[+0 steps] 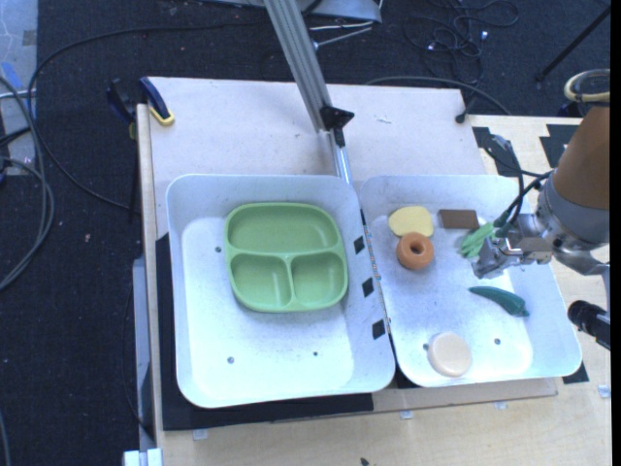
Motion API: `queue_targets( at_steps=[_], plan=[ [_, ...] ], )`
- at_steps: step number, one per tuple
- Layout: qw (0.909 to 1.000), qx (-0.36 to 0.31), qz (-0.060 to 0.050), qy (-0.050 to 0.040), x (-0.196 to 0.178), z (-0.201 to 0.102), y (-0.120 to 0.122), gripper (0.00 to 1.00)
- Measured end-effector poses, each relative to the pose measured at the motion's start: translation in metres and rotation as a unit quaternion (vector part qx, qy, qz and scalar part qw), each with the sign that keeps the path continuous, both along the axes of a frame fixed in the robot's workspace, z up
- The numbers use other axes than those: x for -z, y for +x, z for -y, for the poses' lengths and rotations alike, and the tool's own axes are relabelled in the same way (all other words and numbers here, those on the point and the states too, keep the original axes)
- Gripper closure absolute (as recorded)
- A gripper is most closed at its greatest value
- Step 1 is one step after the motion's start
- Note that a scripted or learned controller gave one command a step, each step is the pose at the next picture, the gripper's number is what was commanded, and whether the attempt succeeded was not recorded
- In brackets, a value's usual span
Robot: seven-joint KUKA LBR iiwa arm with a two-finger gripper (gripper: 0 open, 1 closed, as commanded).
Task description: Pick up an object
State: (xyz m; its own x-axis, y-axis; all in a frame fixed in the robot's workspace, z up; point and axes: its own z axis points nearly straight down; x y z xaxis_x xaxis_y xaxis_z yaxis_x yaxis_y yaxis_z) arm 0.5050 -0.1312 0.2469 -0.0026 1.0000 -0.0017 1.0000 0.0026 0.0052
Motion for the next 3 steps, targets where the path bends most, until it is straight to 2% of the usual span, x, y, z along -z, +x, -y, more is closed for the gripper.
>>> queue_targets(
  at_steps=[1,2,3],
  plan=[
    [1.0000,-0.002,-0.002,0.0008,0.012,-0.049,0.021,1.00],
    [1.0000,-0.003,-0.002,0.0012,0.004,-0.104,0.034,1.00],
    [1.0000,-0.002,-0.002,0.0011,0.013,-0.161,0.044,1.00]
  ],
)
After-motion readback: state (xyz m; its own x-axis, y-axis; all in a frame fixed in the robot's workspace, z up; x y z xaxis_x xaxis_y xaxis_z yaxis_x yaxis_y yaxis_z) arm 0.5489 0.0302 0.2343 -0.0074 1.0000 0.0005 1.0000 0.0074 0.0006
